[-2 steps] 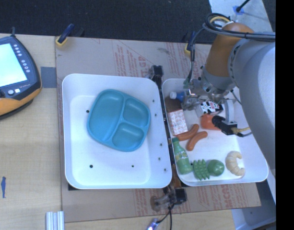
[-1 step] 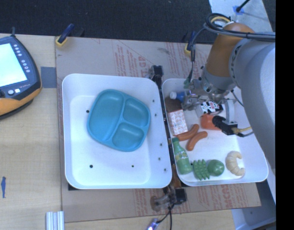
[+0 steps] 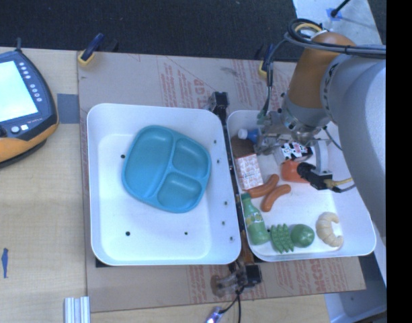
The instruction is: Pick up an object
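Note:
My gripper (image 3: 277,140) hangs low over the back of the right bin (image 3: 359,215), under the orange-banded wrist. Just below it lie a pink-and-white packet (image 3: 249,171), two orange-red sausages (image 3: 269,190), an orange piece (image 3: 293,172) and a black-and-white item (image 3: 293,152). A small white-and-blue object (image 3: 244,134) sits beside the gripper at the bin's back left corner. Along the bin's front lie a green bottle (image 3: 254,222), a spiky green toy (image 3: 281,237), a green ball (image 3: 302,235) and a pale croissant (image 3: 329,229).
The left bin (image 3: 98,180) holds a blue divided plate (image 3: 167,169). A teach pendant (image 3: 14,106) with an orange rim rests on the bench at far left. Clamps (image 3: 220,101) stand between the bins at the back and front.

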You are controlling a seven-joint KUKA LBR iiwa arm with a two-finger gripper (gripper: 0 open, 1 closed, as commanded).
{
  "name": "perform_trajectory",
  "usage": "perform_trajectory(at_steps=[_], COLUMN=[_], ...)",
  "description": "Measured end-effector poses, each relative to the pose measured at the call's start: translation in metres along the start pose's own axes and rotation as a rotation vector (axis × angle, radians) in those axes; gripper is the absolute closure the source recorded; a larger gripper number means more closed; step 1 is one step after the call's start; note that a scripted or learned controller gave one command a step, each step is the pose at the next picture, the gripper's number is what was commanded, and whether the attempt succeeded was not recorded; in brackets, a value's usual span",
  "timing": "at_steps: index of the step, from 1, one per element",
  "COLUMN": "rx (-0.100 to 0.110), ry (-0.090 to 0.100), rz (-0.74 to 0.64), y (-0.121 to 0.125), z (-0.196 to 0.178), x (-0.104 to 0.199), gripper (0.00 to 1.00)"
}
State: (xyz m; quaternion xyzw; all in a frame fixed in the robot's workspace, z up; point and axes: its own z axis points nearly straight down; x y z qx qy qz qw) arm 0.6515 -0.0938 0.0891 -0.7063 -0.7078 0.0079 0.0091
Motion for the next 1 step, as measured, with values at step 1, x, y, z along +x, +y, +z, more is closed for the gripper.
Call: perform_trajectory(at_steps=[1], rx=[0.001], ry=[0.0], rz=[-0.001], y=[0.0002], z=[0.0], x=[0.0001], gripper=[0.0])
